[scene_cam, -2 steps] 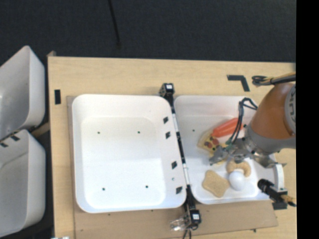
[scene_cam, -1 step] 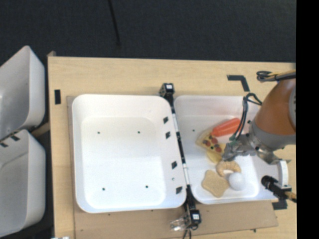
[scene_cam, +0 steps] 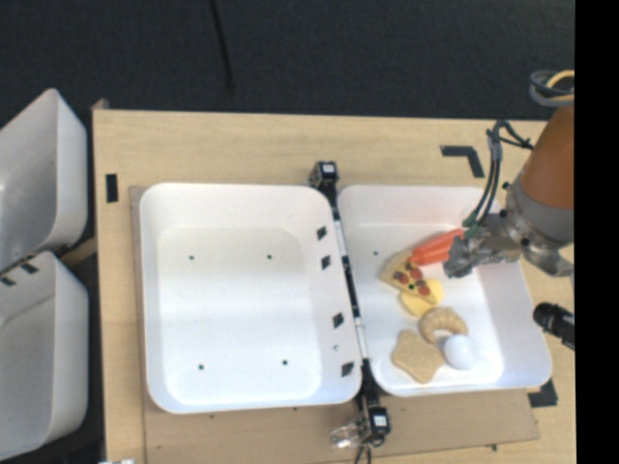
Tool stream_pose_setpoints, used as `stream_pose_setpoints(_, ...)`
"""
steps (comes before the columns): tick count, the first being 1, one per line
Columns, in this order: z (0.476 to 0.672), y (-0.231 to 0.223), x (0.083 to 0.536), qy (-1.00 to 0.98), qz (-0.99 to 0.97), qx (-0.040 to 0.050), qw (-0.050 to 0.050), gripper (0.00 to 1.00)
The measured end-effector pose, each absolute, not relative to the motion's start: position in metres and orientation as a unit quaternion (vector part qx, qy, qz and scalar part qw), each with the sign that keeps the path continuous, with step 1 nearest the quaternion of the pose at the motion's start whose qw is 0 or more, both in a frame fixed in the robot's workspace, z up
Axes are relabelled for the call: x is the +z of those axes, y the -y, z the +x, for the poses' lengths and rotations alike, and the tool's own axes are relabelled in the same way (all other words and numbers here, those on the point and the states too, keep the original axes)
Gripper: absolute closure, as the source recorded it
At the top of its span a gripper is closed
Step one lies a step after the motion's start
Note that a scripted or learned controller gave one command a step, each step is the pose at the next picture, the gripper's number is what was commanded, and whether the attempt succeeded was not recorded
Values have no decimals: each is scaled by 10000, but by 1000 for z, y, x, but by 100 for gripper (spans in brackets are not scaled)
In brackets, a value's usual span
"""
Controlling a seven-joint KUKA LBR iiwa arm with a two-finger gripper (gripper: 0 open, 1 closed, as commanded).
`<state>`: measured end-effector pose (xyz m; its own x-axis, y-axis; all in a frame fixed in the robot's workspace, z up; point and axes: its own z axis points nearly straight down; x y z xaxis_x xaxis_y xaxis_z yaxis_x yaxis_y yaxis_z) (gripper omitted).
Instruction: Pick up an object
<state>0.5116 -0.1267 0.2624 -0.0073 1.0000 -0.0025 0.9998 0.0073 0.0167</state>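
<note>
In the right bin (scene_cam: pixel 503 222), the end effector (scene_cam: pixel 462 257) hovers over a carrot (scene_cam: pixel 435 247), seemingly lining up a grasp; finger state unclear.

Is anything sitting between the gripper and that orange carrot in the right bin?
Nothing visible. The gripper sits right at the carrot, with bare bin floor around them; the pizza slice lies just beyond, left of it.

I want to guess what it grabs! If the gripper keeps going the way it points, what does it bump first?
Probably the orange carrot: the gripper sits right at its end, pointing left. Height is hard to judge here.
</note>
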Motion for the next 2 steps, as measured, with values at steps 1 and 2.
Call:
stream_pose_setpoints(1, 487, 162, 152, -7055, 7087, -29, -31, 100)
stream_pose_setpoints(2, 526, 81, 216, -7111, 7031, 34, 24, 100)
